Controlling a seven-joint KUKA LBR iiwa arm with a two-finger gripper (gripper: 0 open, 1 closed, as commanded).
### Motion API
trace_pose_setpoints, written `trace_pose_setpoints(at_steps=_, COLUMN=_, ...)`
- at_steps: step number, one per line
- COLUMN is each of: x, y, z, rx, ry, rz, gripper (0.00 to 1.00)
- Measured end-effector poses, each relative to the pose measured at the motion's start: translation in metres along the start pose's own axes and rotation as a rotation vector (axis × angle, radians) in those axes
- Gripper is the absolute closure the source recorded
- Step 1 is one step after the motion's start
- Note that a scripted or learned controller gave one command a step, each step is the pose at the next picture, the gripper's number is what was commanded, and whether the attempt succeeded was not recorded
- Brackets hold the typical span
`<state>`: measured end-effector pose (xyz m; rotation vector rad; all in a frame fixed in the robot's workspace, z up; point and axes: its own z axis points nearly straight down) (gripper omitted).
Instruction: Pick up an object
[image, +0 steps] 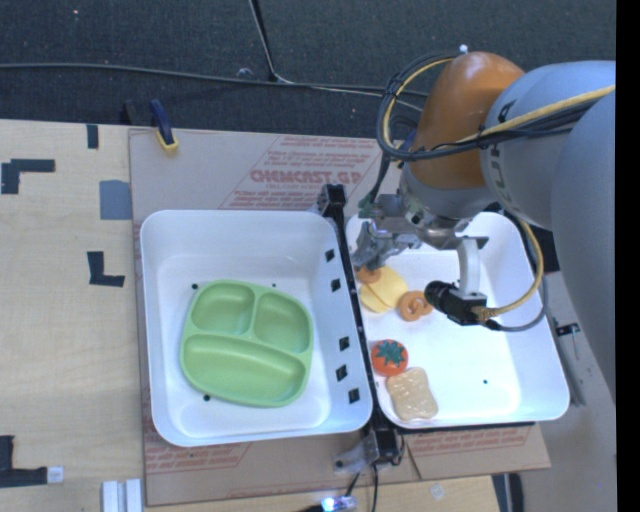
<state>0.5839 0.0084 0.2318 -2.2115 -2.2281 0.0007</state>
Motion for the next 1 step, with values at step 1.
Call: trace_pose_setpoints(at_steps=1, x=0.0523, y=0.0125, z=-0.0066, rx=-0.001, ry=0.000, rz=0.001, gripper=1.00)
